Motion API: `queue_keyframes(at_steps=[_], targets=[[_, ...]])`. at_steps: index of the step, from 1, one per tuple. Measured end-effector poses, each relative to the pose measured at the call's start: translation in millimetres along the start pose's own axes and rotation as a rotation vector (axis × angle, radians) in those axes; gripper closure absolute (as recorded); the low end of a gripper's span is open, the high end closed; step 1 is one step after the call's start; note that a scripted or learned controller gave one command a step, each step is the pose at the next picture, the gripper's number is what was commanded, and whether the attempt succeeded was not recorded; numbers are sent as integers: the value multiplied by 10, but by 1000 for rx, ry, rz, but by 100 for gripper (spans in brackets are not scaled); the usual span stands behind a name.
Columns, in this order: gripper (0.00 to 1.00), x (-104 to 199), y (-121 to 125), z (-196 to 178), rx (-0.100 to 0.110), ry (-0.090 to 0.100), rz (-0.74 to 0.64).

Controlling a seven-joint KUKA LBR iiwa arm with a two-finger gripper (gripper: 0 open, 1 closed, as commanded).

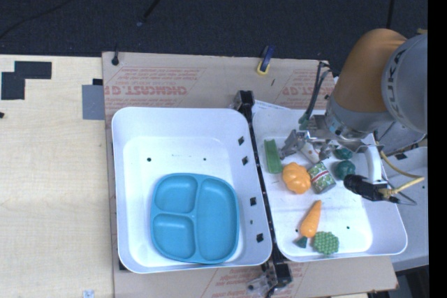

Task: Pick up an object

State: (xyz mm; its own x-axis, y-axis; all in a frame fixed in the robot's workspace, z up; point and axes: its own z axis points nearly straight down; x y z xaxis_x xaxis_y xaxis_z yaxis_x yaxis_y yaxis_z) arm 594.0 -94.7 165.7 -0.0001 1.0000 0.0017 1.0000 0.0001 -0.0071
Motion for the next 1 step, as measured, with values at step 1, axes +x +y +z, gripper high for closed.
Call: queue_keyframes(at_steps=[1], targets=[[0,67,-54,487,1,0,5]])
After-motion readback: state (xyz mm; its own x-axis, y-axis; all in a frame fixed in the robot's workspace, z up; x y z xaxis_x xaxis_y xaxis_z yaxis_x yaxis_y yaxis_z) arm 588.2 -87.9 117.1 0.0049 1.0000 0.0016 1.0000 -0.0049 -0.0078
